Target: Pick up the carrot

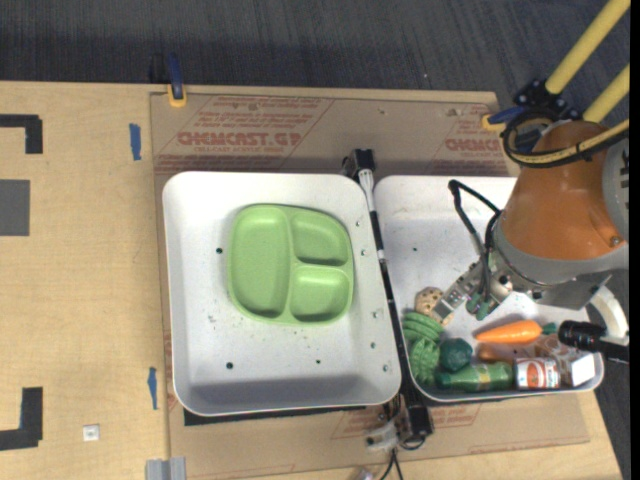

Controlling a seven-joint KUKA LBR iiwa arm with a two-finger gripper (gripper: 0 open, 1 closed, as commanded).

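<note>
Going left to right: the green plate (290, 263) is sitting in the left bin (190, 298), well left of the pincer (478, 293). The green toys (432, 343) are crowding below-left of it. The pincer is hovering over the right bin (415, 228); whether it is apart or together, I cannot tell. The carrot (508, 333) is lying just below-right, touching a bottle (535, 373). A descent here is risking a miss or snagging neighbours.

Carrot (508, 333) is boxed in by bottles (535, 373) near-side; far left of my bin (420, 208) is open.
</note>
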